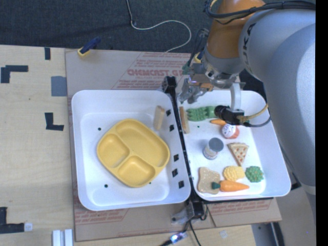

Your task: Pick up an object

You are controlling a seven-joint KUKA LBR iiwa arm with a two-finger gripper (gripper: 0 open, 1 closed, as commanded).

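My gripper (190,92) hangs over the far left corner of the right bin (274,152), just above a green leafy toy (201,113). Toy foods lie in that bin: a small orange piece (218,122), a white and red ball (230,131), a grey can (212,148), a triangular cracker slice (239,151), corn (233,173), broccoli (254,174), a bread slice (206,178) and a carrot (234,186). A tan stick (183,120) leans at the divider. Nothing shows held in the gripper.
The left bin (82,137) holds a yellow divided plate (133,151) and a tan block (160,118) near its far right side. A black cable and fitting (233,114) hang beside the gripper. The arm's grey body covers the right bin's far right corner.
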